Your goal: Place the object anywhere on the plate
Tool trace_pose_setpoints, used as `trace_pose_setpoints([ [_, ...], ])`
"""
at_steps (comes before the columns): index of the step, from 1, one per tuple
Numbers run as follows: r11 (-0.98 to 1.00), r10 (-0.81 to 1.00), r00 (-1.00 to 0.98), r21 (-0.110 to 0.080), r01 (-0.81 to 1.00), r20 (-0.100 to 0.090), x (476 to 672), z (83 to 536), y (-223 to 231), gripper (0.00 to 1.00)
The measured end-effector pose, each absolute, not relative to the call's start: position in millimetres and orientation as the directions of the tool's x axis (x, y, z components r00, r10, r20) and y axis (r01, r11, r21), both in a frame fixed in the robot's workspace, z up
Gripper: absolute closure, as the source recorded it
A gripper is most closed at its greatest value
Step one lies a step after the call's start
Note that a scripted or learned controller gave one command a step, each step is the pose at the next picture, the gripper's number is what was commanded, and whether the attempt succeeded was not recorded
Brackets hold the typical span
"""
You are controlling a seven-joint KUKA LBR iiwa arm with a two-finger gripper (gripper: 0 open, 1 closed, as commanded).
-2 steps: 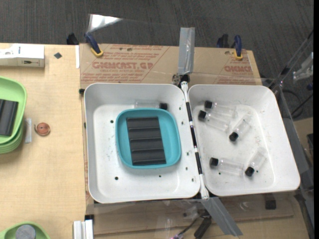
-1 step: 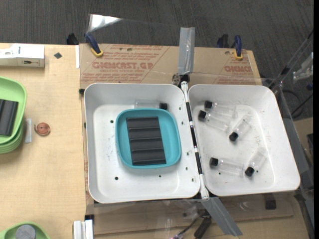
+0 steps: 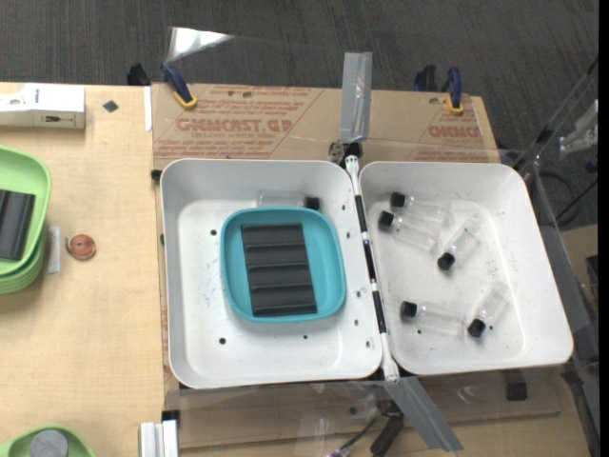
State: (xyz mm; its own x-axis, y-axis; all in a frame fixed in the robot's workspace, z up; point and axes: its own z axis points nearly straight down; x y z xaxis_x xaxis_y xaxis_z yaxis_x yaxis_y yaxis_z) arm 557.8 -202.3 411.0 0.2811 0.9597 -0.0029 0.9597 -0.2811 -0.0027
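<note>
A teal square plate [image 3: 283, 265] lies in the left white bin [image 3: 190, 350], and a dark ridged block [image 3: 278, 269] rests on it. Several clear vials with black caps lie scattered in the right white bin [image 3: 533, 341]: one near the top left [image 3: 419, 231], one in the middle [image 3: 460, 240], one at the lower left [image 3: 433, 315] and one at the lower right [image 3: 487, 312]. Another clear vial [image 3: 285, 201] with a black cap lies in the left bin, just behind the plate's far edge.
A cardboard sheet [image 3: 238, 117] is clamped behind the bins. On the wooden bench to the left stand a green tray [image 3: 29, 174], a small orange disc [image 3: 82, 247] and a white box [image 3: 43, 106]. A grey strip [image 3: 356, 93] rises between the bins.
</note>
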Motion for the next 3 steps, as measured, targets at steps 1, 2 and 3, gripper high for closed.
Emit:
trace_pose_setpoints([
  [1, -0.281, 0.960, 0.281, -0.003, 0.960, -0.003, 557.7, 411.0, -202.3, 0.00],
  [2, -0.281, 0.960, 0.281, -0.003, 0.960, -0.003, 557.8, 411.0, -202.3, 0.00],
  [3, -0.281, 0.960, 0.281, -0.003, 0.960, -0.003, 557.8, 411.0, -202.3, 0.00],
])
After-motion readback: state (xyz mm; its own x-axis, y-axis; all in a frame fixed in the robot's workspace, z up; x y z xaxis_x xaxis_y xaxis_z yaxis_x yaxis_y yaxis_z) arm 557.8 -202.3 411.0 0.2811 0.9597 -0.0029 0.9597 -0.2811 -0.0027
